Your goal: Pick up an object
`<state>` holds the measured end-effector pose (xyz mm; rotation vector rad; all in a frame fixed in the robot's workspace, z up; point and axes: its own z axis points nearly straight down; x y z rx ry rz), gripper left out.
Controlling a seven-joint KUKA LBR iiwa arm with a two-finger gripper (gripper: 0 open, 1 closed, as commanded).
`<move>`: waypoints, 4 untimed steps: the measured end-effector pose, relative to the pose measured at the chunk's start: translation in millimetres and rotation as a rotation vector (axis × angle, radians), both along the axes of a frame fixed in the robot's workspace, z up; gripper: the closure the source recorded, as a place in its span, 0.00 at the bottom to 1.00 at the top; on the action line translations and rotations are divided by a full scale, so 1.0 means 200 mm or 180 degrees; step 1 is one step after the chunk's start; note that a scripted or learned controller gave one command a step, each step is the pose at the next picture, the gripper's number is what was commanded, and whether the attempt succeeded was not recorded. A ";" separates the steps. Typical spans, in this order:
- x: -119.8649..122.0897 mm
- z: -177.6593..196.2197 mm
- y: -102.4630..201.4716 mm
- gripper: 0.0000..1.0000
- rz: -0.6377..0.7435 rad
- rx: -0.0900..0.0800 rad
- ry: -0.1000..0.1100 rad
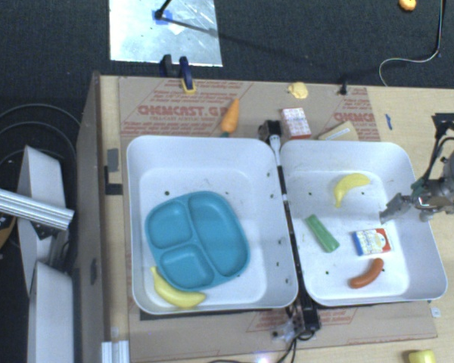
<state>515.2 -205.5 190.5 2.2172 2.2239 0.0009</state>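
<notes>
four loose items lie in the right bin (420,278): a yellow banana (349,185), a green stick (321,233), a small carton (372,241) and a sausage (365,273). the gripper (393,206) sits at the bin's right side, its tip just up-right of the carton; whether the jaws are spread or together i cannot tell. the carton looks the nearest pick, lying just down-left of the tip, its long axis running roughly left-right with a slight tilt.
</notes>
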 end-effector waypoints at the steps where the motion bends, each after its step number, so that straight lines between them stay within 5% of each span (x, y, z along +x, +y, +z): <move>1: 0.29 -0.26 0.23 0.00 0.0024 0.0005 -0.0004; 2: 0.57 -0.47 0.39 0.00 0.0023 0.0004 -0.0010; 3: 0.57 -0.40 0.37 1.00 0.0015 0.0002 -0.0013; 4: 0.47 0.13 -0.04 1.00 -0.0026 -0.0025 -0.0035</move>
